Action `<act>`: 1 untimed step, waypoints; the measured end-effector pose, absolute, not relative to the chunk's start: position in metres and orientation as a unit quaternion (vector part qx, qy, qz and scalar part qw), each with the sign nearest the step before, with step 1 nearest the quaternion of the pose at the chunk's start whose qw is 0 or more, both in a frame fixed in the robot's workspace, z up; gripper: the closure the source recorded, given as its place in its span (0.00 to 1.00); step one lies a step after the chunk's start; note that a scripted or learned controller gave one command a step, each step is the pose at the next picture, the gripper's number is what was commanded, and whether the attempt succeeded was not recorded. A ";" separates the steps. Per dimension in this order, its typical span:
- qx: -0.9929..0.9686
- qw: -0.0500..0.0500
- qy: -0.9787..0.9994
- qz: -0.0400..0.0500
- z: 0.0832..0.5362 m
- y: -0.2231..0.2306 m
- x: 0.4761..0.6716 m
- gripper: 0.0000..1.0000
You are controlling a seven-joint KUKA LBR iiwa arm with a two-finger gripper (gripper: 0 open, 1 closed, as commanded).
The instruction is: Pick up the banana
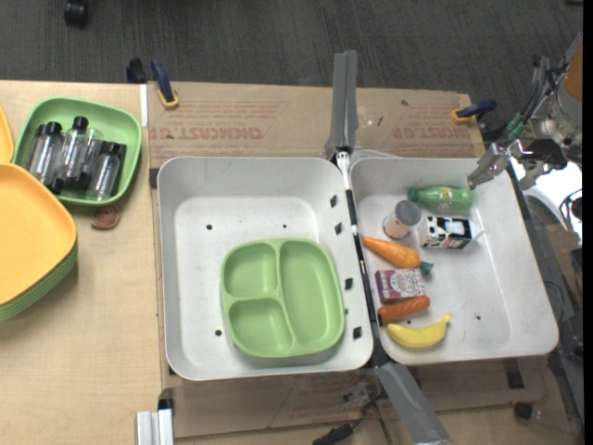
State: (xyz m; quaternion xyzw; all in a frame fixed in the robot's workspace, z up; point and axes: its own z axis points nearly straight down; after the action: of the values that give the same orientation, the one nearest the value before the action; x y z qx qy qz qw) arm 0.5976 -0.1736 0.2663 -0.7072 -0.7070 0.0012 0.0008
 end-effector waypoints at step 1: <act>-0.807 0.001 -0.591 0.001 0.146 -0.185 0.590 0.00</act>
State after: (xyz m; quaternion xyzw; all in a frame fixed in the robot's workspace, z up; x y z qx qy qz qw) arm 0.5901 -0.1853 0.1465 -0.8067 -0.5909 0.0012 0.0013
